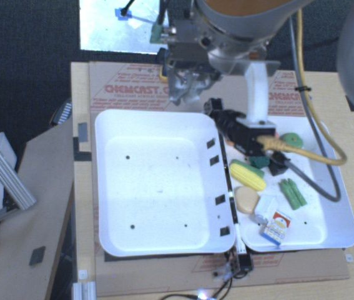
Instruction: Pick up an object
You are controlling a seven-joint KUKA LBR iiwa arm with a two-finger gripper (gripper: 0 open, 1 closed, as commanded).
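In the camera view the right bin (326, 227) holds the objects: a yellow corn cob (248, 175), a tan round piece (246, 200), a ridged green piece (292, 192), a green disc (291, 140), a dark green item (261, 162) and a small white, red and blue box (276, 226). My gripper (186, 92) hangs over the back rim of the left bin (158, 186), to the upper left of those objects and apart from them. Nothing can be seen held under it. The arm's grey body covers the back of the right bin.
A black bracket (244, 132) with a yellow cable (301, 152) and a grey hose (326, 186) hangs over the right bin's back half. Black clips (221, 174) line the divider between the bins. Cardboard (127, 86) lies under both bins.
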